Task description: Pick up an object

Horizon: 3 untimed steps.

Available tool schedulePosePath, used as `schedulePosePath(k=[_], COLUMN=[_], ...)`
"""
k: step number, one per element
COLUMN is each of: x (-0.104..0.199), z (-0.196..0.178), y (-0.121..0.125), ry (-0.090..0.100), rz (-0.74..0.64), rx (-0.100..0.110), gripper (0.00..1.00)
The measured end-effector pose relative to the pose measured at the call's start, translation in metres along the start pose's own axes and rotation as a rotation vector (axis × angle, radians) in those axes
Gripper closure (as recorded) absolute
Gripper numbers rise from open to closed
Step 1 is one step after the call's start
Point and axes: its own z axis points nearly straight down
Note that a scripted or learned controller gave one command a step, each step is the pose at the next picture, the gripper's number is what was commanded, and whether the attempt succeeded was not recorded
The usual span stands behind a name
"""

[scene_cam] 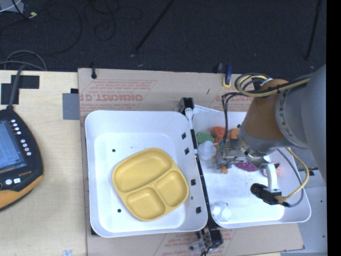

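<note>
Two shallow white bins sit side by side on the bench. The left bin (pixel 98 143) holds a yellow three-compartment tray (pixel 150 183), lying at a slant near the bin's centre, toward its 4 o'clock side. The arm (pixel 290 116), grey with an orange band, reaches in from 3 o'clock and bends down over the right bin (pixel 290 209). Its gripper (pixel 228 159) is low among a small cluster of objects in that bin's 10 o'clock corner; the view is too cluttered there to show whether it is open, closed or gripping anything. Around it lie a green object (pixel 203 137) at the gripper's 10 o'clock, an orange object (pixel 218 133) at its 11 o'clock, a pale, whitish object (pixel 206 150) at 9 o'clock, and a purple object (pixel 246 166) at 4 o'clock, just beside the tool. A clear, rounded object (pixel 221 212) rests apart at the right bin's 7 o'clock corner. A pendant with a screen (pixel 15 153) lies on the bench at far 9 o'clock.
</note>
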Motion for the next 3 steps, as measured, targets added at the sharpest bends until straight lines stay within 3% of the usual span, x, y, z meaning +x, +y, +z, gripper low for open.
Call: schedulePosePath(k=[1, 2, 3], x=[0.080, 0.123, 0.086], z=[-0.094, -0.356, -0.334], y=[-0.035, -0.019, -0.042], ry=[0.002, 0.000, -0.002], rz=[-0.014, -0.012, -0.005], rx=[-0.006, -0.022, 0.000], gripper=[1.00, 1.00, 1.00])
